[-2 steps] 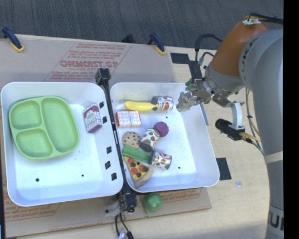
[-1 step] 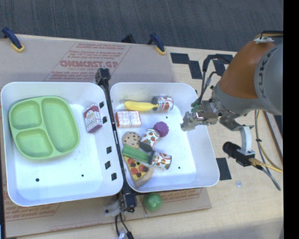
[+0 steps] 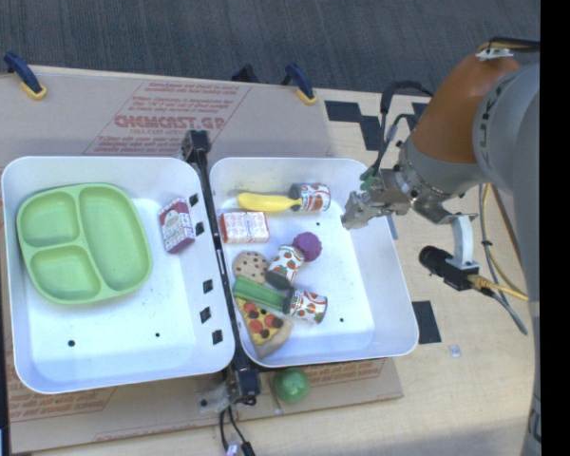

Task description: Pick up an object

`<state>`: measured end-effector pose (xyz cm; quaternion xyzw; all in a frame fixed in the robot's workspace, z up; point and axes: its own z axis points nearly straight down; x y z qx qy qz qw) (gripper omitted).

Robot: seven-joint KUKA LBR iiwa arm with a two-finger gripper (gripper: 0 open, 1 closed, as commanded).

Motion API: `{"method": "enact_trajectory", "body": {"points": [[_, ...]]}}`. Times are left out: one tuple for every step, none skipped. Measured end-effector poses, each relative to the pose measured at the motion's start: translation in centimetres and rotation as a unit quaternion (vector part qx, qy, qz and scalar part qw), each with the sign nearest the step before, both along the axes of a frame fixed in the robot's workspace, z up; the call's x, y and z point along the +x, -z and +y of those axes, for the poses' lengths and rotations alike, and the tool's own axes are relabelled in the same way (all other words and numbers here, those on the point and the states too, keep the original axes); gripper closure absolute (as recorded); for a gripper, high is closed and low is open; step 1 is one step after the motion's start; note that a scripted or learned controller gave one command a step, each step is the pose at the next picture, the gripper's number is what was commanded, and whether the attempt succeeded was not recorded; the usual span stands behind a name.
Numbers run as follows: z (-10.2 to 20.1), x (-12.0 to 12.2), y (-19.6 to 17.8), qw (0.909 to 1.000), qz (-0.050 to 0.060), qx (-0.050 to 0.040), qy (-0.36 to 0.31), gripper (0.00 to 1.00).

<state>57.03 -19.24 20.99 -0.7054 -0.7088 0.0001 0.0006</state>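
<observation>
You can't tell the gripper [image 3: 353, 213] state; descending there, it may clip the right white bin's rim [image 3: 391, 255].

The gripper [image 3: 358, 207] is small and blurred, so its fingertips do not separate clearly. The arm [image 3: 475, 112] behind it is cut off by the right edge. To the left of the gripper and lower, the pizza slice [image 3: 263, 328] lies partly under the green pieces [image 3: 261, 293]. The labels on the small cans [image 3: 309, 304] and on the red packet [image 3: 177, 226], far left of the gripper, are too small to read.
</observation>
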Motion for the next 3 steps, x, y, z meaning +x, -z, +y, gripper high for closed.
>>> {"method": "enact_trajectory", "body": {"points": [[-1.4,-4.9,-1.1,1.0,0.0,0.0,0.0,1.0],[-1.9,3.4,-6.4,1.0,-0.001,-0.0009,0.0,1.0],[3.4,5.2,-0.8,1.0,0.002,0.0002,-0.001,1.0]]}}
